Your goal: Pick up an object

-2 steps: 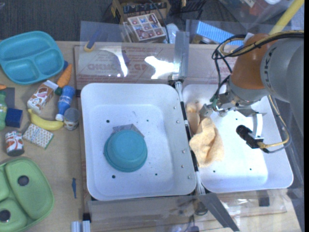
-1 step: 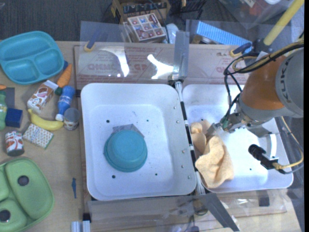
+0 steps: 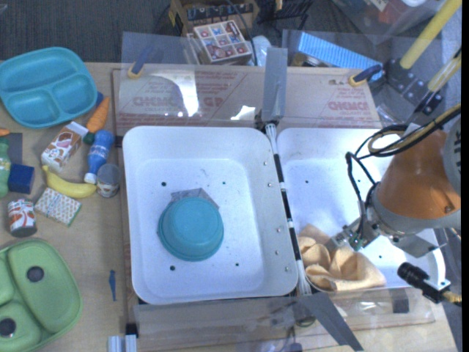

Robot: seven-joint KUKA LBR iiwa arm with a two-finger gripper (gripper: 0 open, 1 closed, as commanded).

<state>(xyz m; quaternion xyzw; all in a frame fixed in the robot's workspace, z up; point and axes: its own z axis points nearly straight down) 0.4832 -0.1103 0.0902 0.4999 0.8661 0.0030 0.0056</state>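
From the overhead camera, two white bins sit side by side on the bench. The left bin (image 3: 146, 160) holds one teal bowl (image 3: 191, 228) turned upside down, lying partly on a small grey scrap (image 3: 192, 195). The right bin (image 3: 315, 167) holds one tan cloth (image 3: 333, 262), bunched up in the near left corner against the wall between the two bins.

One arm (image 3: 418, 185), grey with an orange band, reaches in from the right and covers much of the right bin. Its gripper (image 3: 352, 240) sits low, right at the upper edge of the cloth. Whether the claw is apart or closed cannot be told, as the wrist hides its tips, and no cloth is visibly held between them.

On the table left of the bins lie one blue divided tray (image 3: 47, 86), one green divided tray (image 3: 33, 295), one banana (image 3: 67, 184), one small carton (image 3: 62, 145), one blue bottle (image 3: 99, 152), one carrot (image 3: 99, 114), one blue cube (image 3: 20, 178) and one small can (image 3: 22, 217). A clear panel (image 3: 249, 97) stands along the far side of both bins, with a grey post (image 3: 275, 83) in the middle.
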